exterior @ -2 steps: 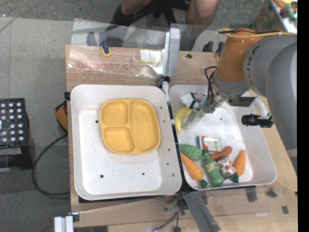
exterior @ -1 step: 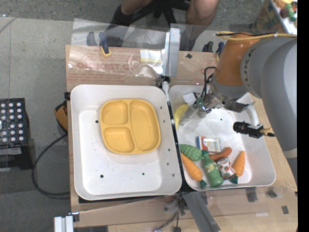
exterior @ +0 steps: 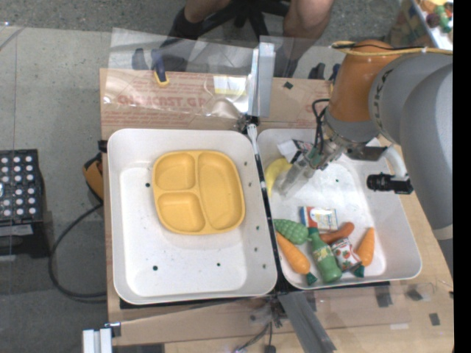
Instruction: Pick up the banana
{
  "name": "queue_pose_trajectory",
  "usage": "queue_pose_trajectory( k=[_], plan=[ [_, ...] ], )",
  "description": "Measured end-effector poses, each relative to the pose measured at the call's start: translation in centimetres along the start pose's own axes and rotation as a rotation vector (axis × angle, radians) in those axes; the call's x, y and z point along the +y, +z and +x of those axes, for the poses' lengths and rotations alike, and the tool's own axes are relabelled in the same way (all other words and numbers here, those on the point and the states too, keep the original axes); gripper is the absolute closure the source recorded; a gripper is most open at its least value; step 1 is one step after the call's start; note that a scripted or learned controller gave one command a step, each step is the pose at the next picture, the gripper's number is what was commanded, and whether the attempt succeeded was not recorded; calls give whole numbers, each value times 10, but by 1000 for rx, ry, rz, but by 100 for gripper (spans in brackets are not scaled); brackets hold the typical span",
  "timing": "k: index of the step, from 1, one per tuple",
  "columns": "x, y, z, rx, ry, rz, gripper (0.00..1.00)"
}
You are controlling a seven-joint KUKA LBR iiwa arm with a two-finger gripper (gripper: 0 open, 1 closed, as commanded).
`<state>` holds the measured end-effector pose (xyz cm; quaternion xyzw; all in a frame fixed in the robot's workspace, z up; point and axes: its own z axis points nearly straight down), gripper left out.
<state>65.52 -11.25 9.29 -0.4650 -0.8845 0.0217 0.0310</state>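
Left bin (exterior: 132, 271): we record one yellow sectioned tray (exterior: 199, 191), three compartments, lying flat towards the far half of the bin.

Right bin (exterior: 401, 267): we record the banana (exterior: 274, 173), pale yellow, at the bin's far left, close to the wall shared with the left bin. The gripper (exterior: 288, 186) reaches down at a slant from the right and its tip lies just beside the banana's right side, overlapping it in this view. We cannot tell whether the tool is released or clenched, nor whether it touches the fruit.

Near part of the right bin, a cluster of toy groceries: green corn-like piece (exterior: 291, 231); orange carrot (exterior: 293, 254) just nearer than it; green bottle (exterior: 324, 257); small white carton (exterior: 318, 217); red sausage-like piece (exterior: 338, 233); red and white packet (exterior: 344, 254); second carrot (exterior: 366, 245) at the right of the cluster.

Arm (exterior: 412, 116): grey, with an orange band, entering from the right above the right bin's far side.
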Motion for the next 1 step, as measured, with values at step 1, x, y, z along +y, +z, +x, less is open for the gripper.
queue_pose_trajectory(
  k=[1],
  plan=[
    [-71, 6, 44, -33, 156, -69, 0]
  ],
)
